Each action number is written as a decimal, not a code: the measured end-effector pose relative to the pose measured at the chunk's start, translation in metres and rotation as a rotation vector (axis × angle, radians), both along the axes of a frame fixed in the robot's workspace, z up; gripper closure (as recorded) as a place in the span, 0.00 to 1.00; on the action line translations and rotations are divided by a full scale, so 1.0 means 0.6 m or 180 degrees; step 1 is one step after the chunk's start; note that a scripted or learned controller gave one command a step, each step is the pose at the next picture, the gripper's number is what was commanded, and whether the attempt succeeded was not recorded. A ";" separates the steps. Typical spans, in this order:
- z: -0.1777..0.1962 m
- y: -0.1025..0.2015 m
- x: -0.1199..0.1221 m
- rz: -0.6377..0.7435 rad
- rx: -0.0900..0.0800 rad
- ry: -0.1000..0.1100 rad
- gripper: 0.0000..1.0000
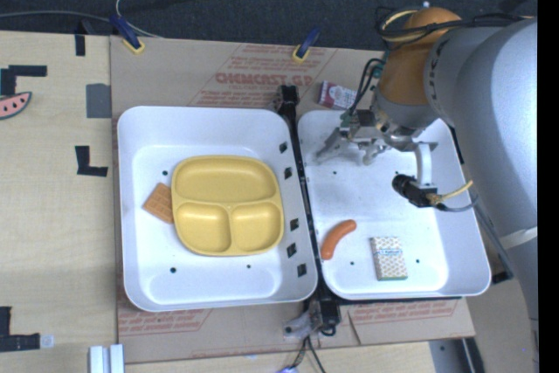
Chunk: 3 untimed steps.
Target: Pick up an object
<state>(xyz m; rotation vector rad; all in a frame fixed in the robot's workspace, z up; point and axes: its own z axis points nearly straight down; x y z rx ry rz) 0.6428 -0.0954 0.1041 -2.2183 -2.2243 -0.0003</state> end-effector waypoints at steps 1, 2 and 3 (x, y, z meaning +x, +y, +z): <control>-0.031 -0.015 0.043 0.0000 0.0001 -0.0004 0.00; -0.014 -0.015 0.044 0.0004 -0.0007 -0.0008 1.00; -0.015 -0.015 0.044 0.0004 -0.0009 -0.0004 0.00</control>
